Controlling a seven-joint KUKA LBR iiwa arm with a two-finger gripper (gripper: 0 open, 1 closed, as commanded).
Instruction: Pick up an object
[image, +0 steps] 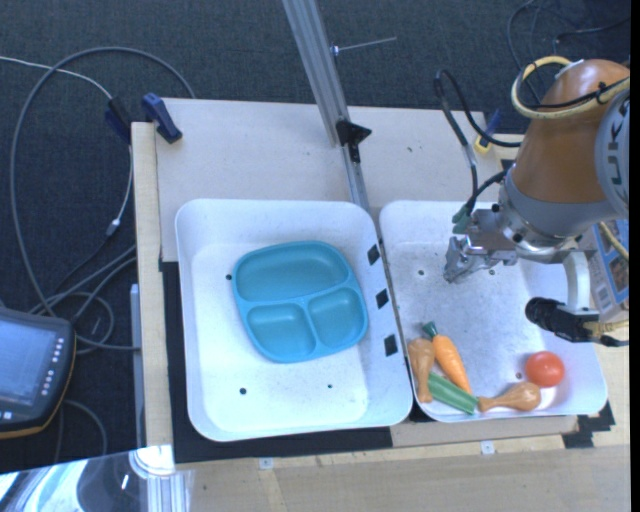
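Near edge of the right bin (560, 300) has the food: carrots (440, 362), green pepper (452, 396), drumstick (512, 399), tomato (545, 368). Left bin (210, 400) holds a blue tray (298, 299). Gripper (462, 262) hangs over the right bin's far part, can't tell its state.

The arm (575, 130) runs off the frame at three o'clock. The gripper (468, 262) is too small and shadowed to read its fingers. A screen (30, 370) at nine o'clock is cut by the edge. The cucumber (450, 395) lies partly under the carrots (440, 362).
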